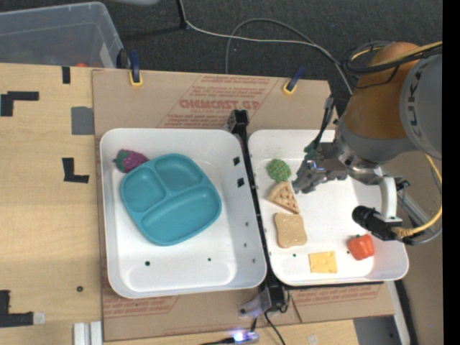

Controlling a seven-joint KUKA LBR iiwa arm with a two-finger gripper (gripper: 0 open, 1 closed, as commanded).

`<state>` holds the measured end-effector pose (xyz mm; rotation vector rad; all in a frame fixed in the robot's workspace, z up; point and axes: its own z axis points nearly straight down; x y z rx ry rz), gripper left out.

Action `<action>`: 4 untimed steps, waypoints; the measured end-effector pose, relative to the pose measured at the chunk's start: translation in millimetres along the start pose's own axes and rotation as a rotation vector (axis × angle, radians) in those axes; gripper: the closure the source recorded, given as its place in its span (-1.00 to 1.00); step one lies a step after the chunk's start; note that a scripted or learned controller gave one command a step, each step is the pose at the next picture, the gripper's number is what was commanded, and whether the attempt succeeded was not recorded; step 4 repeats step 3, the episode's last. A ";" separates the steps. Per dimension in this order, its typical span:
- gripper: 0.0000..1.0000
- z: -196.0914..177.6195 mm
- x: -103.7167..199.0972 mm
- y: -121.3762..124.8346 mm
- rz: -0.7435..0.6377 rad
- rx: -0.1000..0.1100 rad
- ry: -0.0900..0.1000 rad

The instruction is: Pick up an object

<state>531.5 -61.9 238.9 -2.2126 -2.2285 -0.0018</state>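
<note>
Above the right shallow white bin [388,268], grey arm with orange band [388,103] reaching in from the right, dark two-finger end effector [310,175] lowered just right of a green broccoli-like toy [279,169] and above a tan waffle-textured wedge [285,198]; finger state cannot be told, nothing visibly between them. Lower in the same bin, a beige toast slice [290,230], a yellow cheese square [323,262] and a red pepper-shaped toy [361,246], all lying apart from one another. Within the left shallow white bin [172,272], a teal three-compartment plastic plate [170,198] with a purple and green fruit toy [129,160] touching its upper-left rim. Beneath both bins, a brown cardboard sheet [208,99] on the wooden bench [43,228].
</note>
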 end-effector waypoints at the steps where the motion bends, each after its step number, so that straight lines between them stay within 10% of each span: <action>1: 1.00 14.7 44.8 27.0 0.002 0.001 -0.002; 4: 1.00 27.9 123.8 72.3 0.003 0.001 -0.001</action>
